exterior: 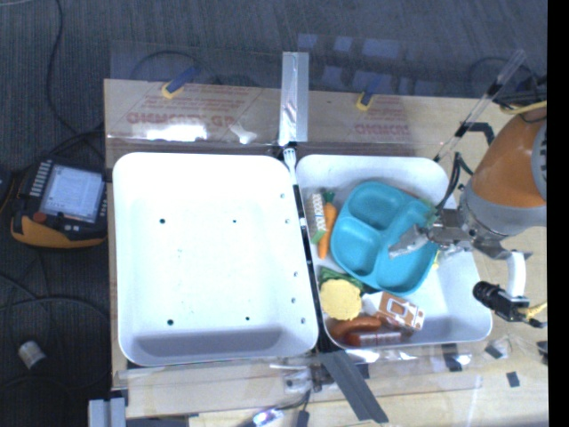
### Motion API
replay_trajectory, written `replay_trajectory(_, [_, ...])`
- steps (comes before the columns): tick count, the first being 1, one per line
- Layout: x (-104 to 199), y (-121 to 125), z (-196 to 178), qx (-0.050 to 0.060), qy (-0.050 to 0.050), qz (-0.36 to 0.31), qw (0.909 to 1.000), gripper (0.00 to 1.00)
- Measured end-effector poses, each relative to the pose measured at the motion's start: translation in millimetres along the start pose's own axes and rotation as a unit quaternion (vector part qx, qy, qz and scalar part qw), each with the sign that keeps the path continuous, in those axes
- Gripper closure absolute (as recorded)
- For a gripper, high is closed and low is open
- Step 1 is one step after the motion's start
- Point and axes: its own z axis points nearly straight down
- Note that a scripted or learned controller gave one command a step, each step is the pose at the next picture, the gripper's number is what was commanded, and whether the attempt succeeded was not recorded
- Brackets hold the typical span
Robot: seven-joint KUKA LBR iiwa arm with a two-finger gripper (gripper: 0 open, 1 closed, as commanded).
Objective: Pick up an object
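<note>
The gripper (416, 238) is reaching in over the right bin (462, 323) from its right edge, with the grey and orange arm (511, 181) trailing back behind it. Its tips are sitting at the right-hand rim of a blue divided tray (373, 225), and from this angle I cannot tell how far apart they are or whether they are actually pinching the rim. The tray is lying tilted in the middle of the right bin, leaning up toward the far wall, and is taking up most of that bin's floor.

Other things are crowding along the right bin's left and near sides. A small orange carrot (327, 229) is lying beside the tray's left edge, close to the bin's left wall, with a narrow printed packet (315, 210) just beside it. Toward the near-left corner a yellow corn-like piece (341, 298) is resting just below the tray. At the near edge a red-brown sausage (363, 334) is lying lengthwise, and a small orange and white carton (399, 310) is sitting just above it.

The left bin (142, 327) is lying next to the right one, the two walls meeting along the middle of the bench (204, 105)
</note>
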Motion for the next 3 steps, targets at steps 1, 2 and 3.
replay_trajectory(1, [1, 1, -9, 0.0, 0.001, -0.001, 1.0, 1.0])
replay_trajectory(2, [9, -4, 0, -0.001, 0.001, 0.037, 0.9993, 1.0])
replay_trajectory(3, [-1, 3, 27, 0.001, 0.002, 0.079, 0.9968, 1.0])
